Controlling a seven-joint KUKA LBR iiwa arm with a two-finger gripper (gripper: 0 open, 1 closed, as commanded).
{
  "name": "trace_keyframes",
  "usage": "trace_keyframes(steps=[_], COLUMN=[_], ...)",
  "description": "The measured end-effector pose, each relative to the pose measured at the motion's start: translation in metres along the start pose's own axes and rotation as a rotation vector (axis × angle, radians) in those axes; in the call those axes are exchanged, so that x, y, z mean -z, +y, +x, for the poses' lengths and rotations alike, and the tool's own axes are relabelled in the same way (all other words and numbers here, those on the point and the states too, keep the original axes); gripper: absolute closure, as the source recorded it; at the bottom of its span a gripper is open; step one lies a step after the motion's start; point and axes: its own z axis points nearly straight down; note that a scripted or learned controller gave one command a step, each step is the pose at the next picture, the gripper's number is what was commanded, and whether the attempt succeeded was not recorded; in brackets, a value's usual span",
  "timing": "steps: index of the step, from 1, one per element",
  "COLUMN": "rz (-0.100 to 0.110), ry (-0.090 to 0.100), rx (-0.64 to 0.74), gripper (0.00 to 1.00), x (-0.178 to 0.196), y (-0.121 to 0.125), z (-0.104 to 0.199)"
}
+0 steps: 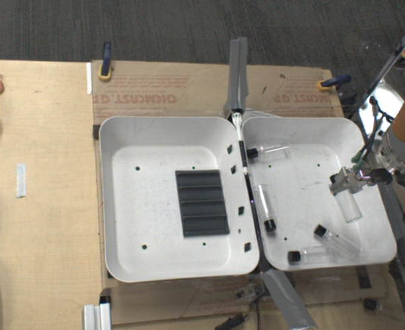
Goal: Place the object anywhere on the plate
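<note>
Five clear vials with black caps in the right bin (305, 133): one (267, 152) near the top left, one (264, 208) along the left wall, two (311, 254) (334, 239) near the front, and one (350, 203) under the gripper (344, 184), between its fingers as far as can be told. One dark ridged plate (202, 203) in the middle of the left bin (119, 184). Both bins on brown cardboard (168, 91) over a pale wooden bench (44, 150), dark carpet (188, 12) beyond.

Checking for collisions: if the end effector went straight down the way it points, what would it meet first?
Likely the clear vial just beneath the end effector, over the right bin; depth is unclear from this slanted view.
</note>
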Motion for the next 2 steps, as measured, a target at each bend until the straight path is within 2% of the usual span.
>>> trace_keyframes(steps=[1,2], rz=[0.003,0.003], ry=[-0.001,-0.001], rx=[-0.097,0.004], gripper=[1.00,1.00], x=[-0.027,-0.026], y=[0.050,0.062], z=[0.064,0.163])
